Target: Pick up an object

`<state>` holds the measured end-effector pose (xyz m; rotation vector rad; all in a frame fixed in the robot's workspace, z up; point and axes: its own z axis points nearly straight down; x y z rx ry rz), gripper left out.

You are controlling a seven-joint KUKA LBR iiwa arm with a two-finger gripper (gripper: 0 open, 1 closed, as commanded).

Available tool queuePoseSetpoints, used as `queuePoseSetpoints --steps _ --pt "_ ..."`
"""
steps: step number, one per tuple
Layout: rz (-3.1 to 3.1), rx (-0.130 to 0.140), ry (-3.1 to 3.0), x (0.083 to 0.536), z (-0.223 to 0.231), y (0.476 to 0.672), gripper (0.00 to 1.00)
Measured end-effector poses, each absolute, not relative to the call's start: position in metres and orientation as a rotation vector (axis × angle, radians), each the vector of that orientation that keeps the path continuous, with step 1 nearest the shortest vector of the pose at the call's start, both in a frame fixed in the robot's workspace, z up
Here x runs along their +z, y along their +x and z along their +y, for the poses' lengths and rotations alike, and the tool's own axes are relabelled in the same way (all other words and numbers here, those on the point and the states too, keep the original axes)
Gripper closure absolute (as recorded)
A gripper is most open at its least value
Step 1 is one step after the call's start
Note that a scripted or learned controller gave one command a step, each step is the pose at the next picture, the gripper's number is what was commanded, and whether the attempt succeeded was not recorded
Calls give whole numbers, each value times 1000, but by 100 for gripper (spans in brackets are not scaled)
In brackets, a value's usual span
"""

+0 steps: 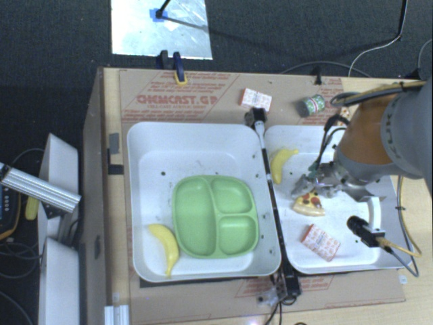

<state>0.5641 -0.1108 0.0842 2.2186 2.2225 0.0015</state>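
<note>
Nearest the camera, in the right bin [292, 246], a red and white packet [320, 242] is lying close to the near edge, clear of the walls. Across the divider, in the left bin [145, 147], a banana [166, 245] is lying in the near left corner, right against the green divided plate [215, 215] that is taking up the middle of that bin.

Further in, a toy pizza slice [309, 204] is sitting about the middle of the right bin. The gripper [316, 181] is hanging just beyond it, low over the bin floor, with the arm [379, 137] reaching in over the right edge. I cannot tell whether the gripper is apart or together, since its metal parts are blurring into one cluster, and nothing is showing clamped in it.

A second banana [281, 161] is lying beside the right bin's left wall, toward the far side, near the gripper but apart from it. Beyond the far edge of both bins, a small can [312, 104] and a printed card [256, 99] are resting on the bench board.

The step in hand is looking like the approach, with no object lifted yet. The pizza slice, being closest, is seeming the likeliest target. The next move is calling for a small shift toward the near edge to centre over the slice, then a descent almost to the floor. The slice is lying flat and offering little height to catch, so a close that is too high is risking coming up with nothing
</note>
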Motion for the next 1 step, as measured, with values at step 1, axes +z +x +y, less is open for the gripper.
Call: queuePoseSetpoints --steps 1 --pt "2224 5 2215 95 -111 565 100"
